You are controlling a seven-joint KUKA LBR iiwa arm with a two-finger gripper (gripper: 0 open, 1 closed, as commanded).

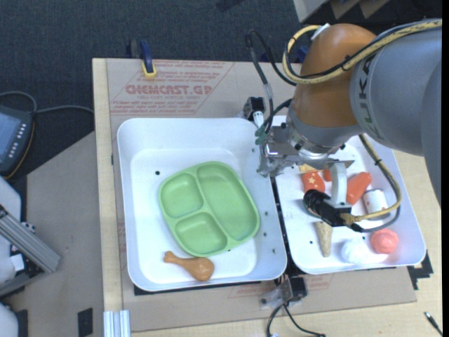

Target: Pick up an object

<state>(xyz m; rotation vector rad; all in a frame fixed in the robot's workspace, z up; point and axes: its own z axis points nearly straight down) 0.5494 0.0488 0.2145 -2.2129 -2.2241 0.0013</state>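
In the camera view the gripper [303, 161] hangs over the upper left corner of the right bin [414, 223]; I cannot tell how open it is or whether it holds anything. Just below it lie a red block [313, 182], a carrot [358, 184] and a cone [325, 238], while the left bin [133, 188] holds a green plate [207, 208] and a drumstick [189, 264]

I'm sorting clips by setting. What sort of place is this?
Probably a robotics lab bench for grasping trials: a grey and orange arm reaches over a white bin of toy food, beside another bin holding a green divided plate and a toy drumstick.
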